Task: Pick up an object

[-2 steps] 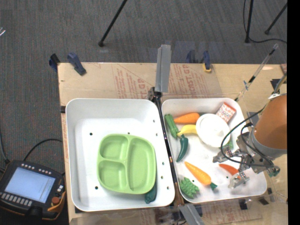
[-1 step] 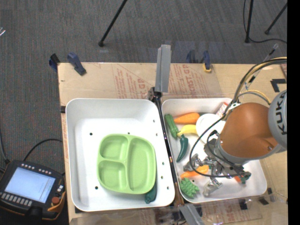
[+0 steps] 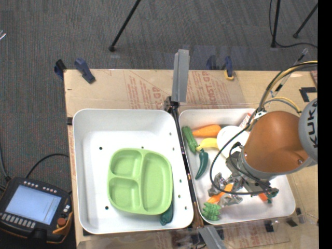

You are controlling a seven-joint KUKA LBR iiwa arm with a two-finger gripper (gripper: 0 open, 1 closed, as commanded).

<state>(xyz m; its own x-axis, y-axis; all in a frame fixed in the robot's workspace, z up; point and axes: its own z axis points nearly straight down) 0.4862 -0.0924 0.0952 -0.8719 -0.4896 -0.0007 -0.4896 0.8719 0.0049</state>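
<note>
My gripper (image 3: 226, 189) is low in the right bin (image 3: 288, 208), near its front. Its metal tip sits among small toys: an orange piece (image 3: 216, 196) lies right under it and a green bristly toy (image 3: 211, 210) lies just in front. The orange wrist band (image 3: 272, 141) hides the middle of the bin. Further back lie an orange carrot (image 3: 207, 130), a yellow banana (image 3: 208, 143), a light green vegetable (image 3: 189, 138) and a dark green pepper (image 3: 201, 165), all apart from the gripper.
A white round plate (image 3: 229, 136) lies at the back of the right bin. The left bin (image 3: 83, 139) holds a green divided plate (image 3: 140, 180) and a dark teal object (image 3: 166, 218) at its front edge. A tablet controller (image 3: 32, 206) sits at far left.
</note>
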